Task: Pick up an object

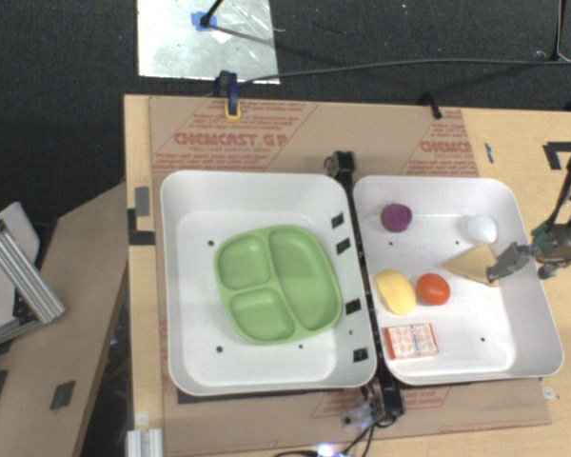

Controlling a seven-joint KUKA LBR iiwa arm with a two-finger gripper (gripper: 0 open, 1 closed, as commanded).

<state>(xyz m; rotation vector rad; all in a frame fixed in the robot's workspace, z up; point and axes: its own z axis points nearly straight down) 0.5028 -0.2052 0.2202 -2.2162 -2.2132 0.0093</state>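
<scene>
The right bin point(528, 350) holds several small objects. A purple ball point(396, 217) lies at the back left and a white ball point(480, 228) at the back right. In the middle are a tan wedge point(470, 266), a yellow lemon-shaped piece point(395, 291) and an orange-red ball point(433, 289). A red and white box point(410, 340) lies near the front. My gripper point(516, 259) reaches in over the bin's right rim, low and right beside the wedge's right end. I see nothing held in it.
The left bin point(195, 255) holds a green divided plate point(277, 283). A black divider with clips point(354, 265) runs between the two bins. The cardboard bench top point(295, 131) extends behind them.
</scene>
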